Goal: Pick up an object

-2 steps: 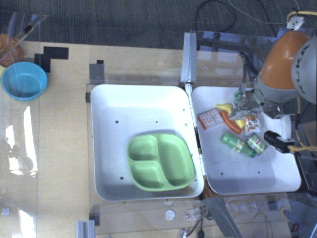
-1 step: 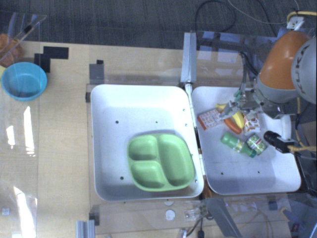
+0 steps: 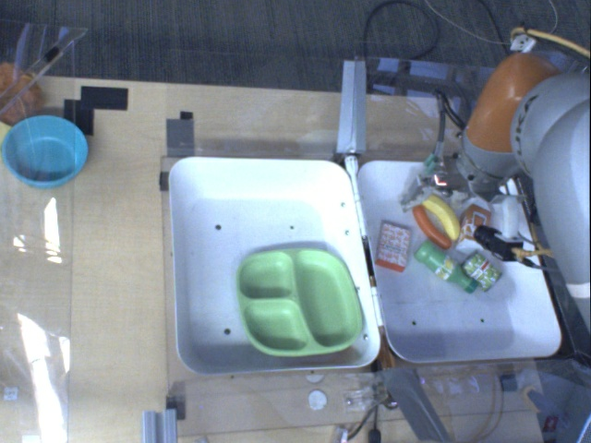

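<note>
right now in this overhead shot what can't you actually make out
- Gripper, camera view: small and tangled among cables, so whether its fingers are open or shut is unclear.
- Small red and white card in the right white bin: print too small to read.
- Green bottle with a printed label: label blurred.
- Orange item at top left: cut off by the frame edge, behind clear plastic.

Bright, even overhead light, with white glare streaks on the counter point(image 3: 37, 247) at left; the picture is slightly soft.
</note>
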Robot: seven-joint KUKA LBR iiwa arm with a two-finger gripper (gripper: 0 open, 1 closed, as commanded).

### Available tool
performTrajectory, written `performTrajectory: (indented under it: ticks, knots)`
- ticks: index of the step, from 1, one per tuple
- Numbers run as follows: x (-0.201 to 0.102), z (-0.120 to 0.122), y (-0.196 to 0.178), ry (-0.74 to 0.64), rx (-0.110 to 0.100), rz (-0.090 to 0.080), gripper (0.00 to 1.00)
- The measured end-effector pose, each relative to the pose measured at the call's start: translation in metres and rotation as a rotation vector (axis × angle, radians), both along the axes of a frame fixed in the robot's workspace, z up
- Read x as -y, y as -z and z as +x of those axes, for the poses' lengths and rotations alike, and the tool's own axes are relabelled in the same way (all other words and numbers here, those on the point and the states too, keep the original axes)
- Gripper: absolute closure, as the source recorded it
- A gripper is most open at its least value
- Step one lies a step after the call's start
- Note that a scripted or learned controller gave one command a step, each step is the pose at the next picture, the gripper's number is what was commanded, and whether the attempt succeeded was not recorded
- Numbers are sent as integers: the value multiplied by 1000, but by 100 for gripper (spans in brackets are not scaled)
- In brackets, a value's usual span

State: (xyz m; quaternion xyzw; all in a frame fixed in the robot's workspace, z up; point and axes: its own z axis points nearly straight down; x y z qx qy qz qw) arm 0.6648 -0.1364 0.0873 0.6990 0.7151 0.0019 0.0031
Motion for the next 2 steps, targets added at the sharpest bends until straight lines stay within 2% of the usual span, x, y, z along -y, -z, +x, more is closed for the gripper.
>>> performTrajectory:
  ticks: [1,2]
  knots:
    - [-2,1,-12,-8,0,-2,100]
    - [-55,6,-95,36,0,1,100]
